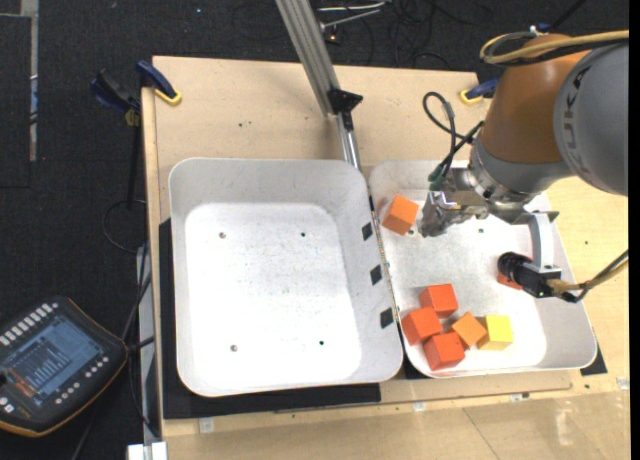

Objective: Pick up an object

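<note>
An orange block (401, 215) lies near the left wall of the right bin (572, 346), toward its back. My gripper (434, 220) is just to the right of that block, very close to it or touching; the view does not settle which. A cluster of blocks rests at the bin's front: three red-orange ones (438, 298) (420, 324) (445, 350), an orange one (468, 329) and a yellow one (498, 330). A small red piece (509, 279) peeks out under a black fitting on the arm.
The left bin (200, 188) sits beside the right one, sharing a middle rim. A slanted metal pole (305, 33) comes down to the bins' back junction. Clamps (150, 83) hold the bench corner. A teach pendant (50, 363) lies at lower left.
</note>
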Controlling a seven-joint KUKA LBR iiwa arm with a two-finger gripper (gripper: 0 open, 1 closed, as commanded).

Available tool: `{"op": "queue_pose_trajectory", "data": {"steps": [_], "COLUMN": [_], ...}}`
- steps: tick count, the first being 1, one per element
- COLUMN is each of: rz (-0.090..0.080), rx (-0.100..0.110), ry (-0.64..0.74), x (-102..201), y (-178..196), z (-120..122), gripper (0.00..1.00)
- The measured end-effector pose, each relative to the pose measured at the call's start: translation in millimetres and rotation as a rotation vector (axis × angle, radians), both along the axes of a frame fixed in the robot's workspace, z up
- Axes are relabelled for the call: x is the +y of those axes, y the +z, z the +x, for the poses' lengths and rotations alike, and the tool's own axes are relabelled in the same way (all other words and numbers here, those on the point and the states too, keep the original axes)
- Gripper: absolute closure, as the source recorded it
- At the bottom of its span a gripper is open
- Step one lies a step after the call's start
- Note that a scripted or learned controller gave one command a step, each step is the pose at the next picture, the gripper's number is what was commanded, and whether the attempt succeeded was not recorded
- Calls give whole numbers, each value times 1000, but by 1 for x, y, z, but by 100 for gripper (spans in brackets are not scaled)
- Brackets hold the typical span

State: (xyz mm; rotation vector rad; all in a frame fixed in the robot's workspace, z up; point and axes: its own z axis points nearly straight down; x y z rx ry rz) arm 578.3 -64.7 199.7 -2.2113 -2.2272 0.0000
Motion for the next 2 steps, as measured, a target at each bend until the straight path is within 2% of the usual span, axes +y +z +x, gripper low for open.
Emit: {"op": "queue_pose_trajectory", "data": {"steps": [1,2], "rz": [0,0], "rx": [-2,0], "ry": [1,1], "x": [51,101], "y": [16,14], "z": [-30,-48], "gripper": [100,100]}}
